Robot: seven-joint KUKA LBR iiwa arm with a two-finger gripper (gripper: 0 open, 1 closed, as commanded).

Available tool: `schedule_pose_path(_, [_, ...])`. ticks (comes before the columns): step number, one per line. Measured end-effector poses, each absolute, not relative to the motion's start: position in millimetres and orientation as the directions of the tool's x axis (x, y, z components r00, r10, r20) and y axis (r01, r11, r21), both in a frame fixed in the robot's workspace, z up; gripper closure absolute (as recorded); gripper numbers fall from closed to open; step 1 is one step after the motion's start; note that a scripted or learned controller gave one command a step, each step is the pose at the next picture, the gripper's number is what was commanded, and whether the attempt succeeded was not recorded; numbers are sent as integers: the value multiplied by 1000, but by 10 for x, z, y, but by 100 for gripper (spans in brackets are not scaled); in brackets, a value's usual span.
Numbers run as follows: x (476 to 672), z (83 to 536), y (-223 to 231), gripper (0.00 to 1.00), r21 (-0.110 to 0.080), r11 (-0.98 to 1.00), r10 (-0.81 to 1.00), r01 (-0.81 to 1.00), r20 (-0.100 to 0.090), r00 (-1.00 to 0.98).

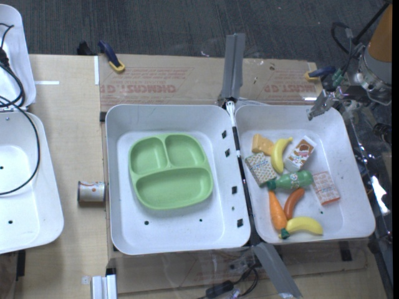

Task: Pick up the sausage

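Observation:
The sausage (294, 202) is a short red-orange piece lying at a slant in the right bin (349, 167), toward its front. It lies between an orange carrot (277, 210) on its left and a yellow banana (304, 225) in front of it. A green bottle (290, 180) lies just behind it. My gripper (319, 107) hangs over the far right corner of the right bin, well behind the sausage and apart from every item.
The right bin also holds a second banana (280, 154), a small carton (300, 154), a cheese wedge (262, 144), a patterned block (258, 167) and a pink wafer (325, 187). A green divided plate (169, 170) lies in the left bin (118, 185). A small can (91, 192) lies on the bench at the left.

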State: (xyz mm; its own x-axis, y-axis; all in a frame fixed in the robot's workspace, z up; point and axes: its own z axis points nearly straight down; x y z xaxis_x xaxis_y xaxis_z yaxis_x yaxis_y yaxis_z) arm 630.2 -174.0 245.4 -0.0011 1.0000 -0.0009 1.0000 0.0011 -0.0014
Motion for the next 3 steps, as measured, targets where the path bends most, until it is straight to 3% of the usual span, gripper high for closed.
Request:
schedule_pose_path(1, [5443, 1872, -1713, 0, -2, 47, 999, 999, 0, -47])
schedule_pose_path(2, [4790, 1406, -1467, 0, -3, 81, 997, 997, 1, -81])
schedule_pose_path(3, [4822, 904, -1272, 0, -4, 99, 995, 995, 1, -99])
